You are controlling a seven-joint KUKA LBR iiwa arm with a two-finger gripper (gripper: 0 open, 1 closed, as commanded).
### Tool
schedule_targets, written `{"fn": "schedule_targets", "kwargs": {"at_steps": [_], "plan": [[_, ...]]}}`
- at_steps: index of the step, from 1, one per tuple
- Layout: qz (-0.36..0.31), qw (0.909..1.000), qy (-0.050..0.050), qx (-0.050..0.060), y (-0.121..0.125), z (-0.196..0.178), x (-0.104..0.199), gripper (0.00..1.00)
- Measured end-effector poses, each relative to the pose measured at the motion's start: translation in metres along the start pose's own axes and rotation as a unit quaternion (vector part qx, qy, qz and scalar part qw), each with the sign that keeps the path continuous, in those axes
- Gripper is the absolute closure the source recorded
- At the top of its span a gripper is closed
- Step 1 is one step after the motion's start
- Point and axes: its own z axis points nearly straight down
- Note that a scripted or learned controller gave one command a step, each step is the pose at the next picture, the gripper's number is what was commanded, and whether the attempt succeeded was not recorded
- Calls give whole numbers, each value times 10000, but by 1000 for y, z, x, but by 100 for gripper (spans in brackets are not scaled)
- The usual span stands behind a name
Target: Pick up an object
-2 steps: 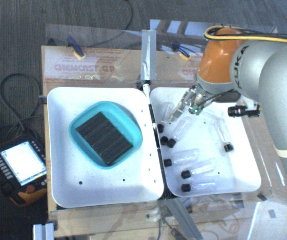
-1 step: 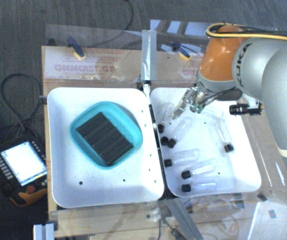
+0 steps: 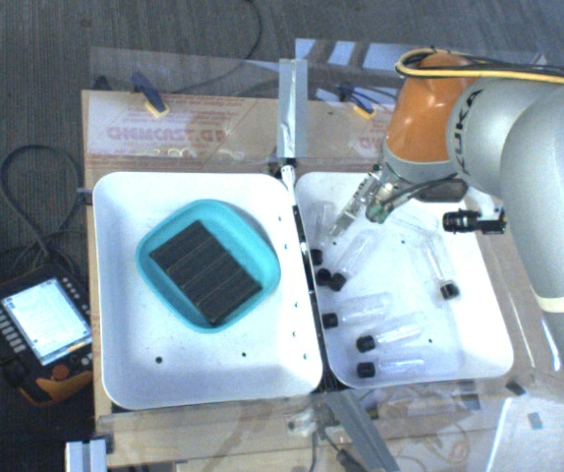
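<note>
From above, two white bins are seen side by side on the bench. The left bin [image 3: 125, 362] carries a teal dish [image 3: 159, 249] near its middle, and a dark ribbed pad [image 3: 206, 273] lies tilted inside that dish.

The right bin [image 3: 488, 352] holds several clear tubes with black caps. One tube [image 3: 359, 247] lies slanted near the bin's left wall, and two black caps [image 3: 331, 279] sit together against that wall just below it. A tube [image 3: 363, 309] is seen near the bin's middle, with another tube [image 3: 392, 336] just below it and a third tube [image 3: 390, 368] along the near edge. A further tube [image 3: 437, 264] lies toward the right wall, its cap pointing to the near edge.

The arm [image 3: 518, 165] enters from the right, and its orange band [image 3: 424, 116] sits over the far edge of the right bin. The gripper [image 3: 346, 219] is pointed down and to the left, over the far left corner of the right bin, close to the slanted tube. Its tips are pale and blurred against the white floor, so whether they are spread or closed cannot be told, and nothing can be made out between them.

A handheld pendant [image 3: 36, 327] with a lit screen lies on the floor beside the left bin's left edge.
</note>
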Motion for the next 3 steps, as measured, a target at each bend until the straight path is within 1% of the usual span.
{"fn": "schedule_targets", "kwargs": {"at_steps": [1, 2, 3], "plan": [[3, 10000, -16, -12, 0, -10, -1, 100], [76, 10000, 40, 23, 56, -92, 43, 100], [69, 10000, 29, 15, 57, -102, 43, 100]]}}
